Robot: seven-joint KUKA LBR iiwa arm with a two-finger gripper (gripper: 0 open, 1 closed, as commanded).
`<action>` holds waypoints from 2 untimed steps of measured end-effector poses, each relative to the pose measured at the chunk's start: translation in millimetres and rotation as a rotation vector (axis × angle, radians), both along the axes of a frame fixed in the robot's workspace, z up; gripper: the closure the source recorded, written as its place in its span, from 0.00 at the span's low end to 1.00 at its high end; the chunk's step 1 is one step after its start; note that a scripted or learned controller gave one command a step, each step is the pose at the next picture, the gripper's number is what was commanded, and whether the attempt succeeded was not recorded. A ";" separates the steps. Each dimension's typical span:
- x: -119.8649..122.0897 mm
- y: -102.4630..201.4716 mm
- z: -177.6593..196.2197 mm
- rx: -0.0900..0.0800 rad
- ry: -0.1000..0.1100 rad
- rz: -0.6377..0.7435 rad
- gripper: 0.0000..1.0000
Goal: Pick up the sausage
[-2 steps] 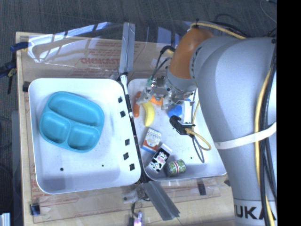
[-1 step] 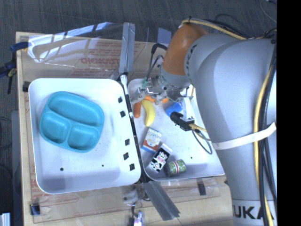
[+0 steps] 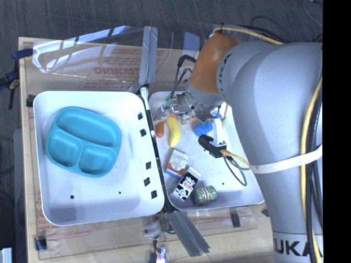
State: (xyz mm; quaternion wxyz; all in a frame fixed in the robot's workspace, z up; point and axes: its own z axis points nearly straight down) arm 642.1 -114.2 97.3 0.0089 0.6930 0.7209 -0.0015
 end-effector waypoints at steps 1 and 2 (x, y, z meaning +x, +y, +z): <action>8.1 10.7 -3.9 0.005 0.006 -0.418 0.00; 15.0 -32.1 112.9 0.016 0.009 -0.324 0.00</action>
